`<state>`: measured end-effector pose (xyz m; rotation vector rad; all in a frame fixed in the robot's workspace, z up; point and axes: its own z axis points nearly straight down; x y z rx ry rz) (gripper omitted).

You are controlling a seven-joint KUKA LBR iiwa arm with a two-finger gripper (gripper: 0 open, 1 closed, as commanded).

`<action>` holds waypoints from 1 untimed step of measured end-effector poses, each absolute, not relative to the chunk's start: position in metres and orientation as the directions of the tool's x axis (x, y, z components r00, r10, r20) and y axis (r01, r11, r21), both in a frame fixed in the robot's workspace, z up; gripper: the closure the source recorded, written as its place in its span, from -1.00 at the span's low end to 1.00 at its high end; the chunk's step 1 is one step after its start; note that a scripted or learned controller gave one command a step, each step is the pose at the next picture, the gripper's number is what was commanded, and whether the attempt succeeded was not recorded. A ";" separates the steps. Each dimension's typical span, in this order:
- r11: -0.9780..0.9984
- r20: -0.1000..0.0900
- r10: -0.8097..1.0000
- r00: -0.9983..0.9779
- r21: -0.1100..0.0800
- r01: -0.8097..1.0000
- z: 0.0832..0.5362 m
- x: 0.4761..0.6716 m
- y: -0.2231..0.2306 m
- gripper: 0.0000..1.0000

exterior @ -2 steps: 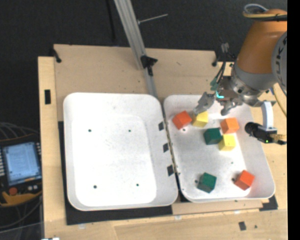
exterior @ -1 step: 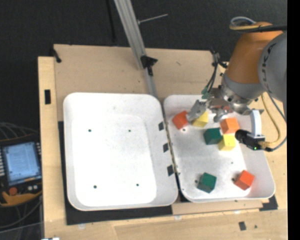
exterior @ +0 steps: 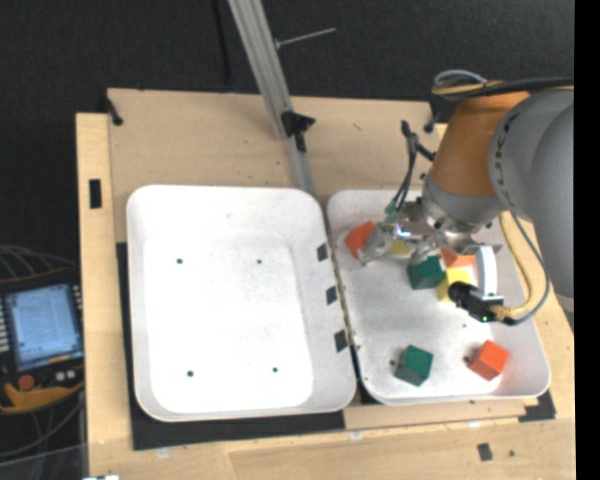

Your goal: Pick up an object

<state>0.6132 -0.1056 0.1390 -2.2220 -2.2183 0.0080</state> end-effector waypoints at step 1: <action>-0.001 -0.003 1.000 0.001 0.001 1.000 0.096 0.614 -0.107 -1.00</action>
